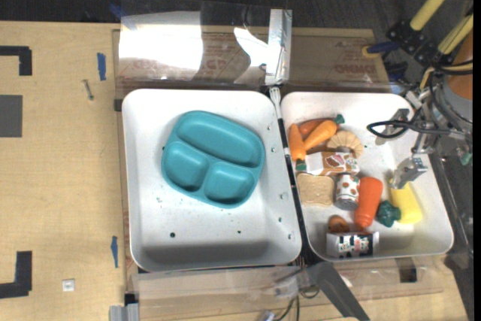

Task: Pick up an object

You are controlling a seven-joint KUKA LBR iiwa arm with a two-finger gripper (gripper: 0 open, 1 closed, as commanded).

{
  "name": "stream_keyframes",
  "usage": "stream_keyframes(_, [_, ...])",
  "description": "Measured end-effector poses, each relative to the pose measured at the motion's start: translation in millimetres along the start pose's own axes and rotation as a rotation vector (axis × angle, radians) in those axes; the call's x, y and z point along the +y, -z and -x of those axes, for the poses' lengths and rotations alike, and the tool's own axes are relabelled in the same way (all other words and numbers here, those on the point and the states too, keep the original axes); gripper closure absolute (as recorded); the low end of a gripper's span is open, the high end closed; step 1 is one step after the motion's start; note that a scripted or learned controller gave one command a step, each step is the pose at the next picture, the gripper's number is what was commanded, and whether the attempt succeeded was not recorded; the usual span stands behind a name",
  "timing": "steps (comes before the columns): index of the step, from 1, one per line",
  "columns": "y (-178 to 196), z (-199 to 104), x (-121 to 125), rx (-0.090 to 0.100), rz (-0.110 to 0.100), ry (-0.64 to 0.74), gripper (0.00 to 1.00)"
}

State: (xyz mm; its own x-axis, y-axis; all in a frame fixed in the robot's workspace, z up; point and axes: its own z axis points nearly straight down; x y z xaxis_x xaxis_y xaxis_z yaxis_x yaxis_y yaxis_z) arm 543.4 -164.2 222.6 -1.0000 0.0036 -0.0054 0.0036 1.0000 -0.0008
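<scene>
Two white bins are sitting side by side; the left bin (143, 162) is holding a teal divided tray (213, 156). The right bin (432, 237) is holding toy food: two carrots (316, 133) (367, 199), a bread slice (315, 190), small cans (351, 243) and a yellow piece (406, 205). The gripper (406, 171) is hanging over the right bin's right side, just above the yellow piece, seemingly not gripping anything; how far the tool is open, cannot tell
</scene>
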Motion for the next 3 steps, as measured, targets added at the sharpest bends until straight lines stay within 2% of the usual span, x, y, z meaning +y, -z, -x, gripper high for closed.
stream_keyframes(1, [-121.5, -29.0, 25.5, -0.007, -0.001, 0.101, 0.0])
stream_keyframes(2, [-131.2, -37.5, 35.6, -0.012, -0.004, -0.084, 0.0])
stream_keyframes(3, [-127.7, -48.7, 17.6, -0.041, -0.005, 0.01, 0.0])
